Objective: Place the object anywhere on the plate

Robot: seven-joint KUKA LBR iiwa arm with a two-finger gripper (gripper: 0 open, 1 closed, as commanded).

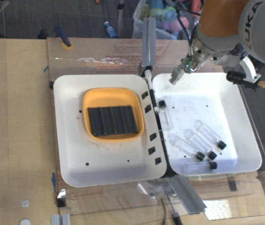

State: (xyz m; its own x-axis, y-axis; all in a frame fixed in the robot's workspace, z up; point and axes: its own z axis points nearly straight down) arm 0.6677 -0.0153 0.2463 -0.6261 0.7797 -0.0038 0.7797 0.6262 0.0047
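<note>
While the gripper point(177, 75) hung over the far left corner of the right bin point(245, 125), whether it was released or clenched could not be told. Four or so clear plastic tubes point(199, 139) with black caps lay by that bin's near edge. One orange plate point(112, 97) carrying a ribbed black insert point(112, 121) sat mid-left bin point(69, 139). Both bins rested on a wooden bench point(15, 125); grey carpet and a crate of colourful clutter point(170, 6) lay beyond.

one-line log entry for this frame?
hand: over back edge of right bin, nothing seen held | tubes: lying in right bin | plate: in left bin, dark ridged block on it
</note>
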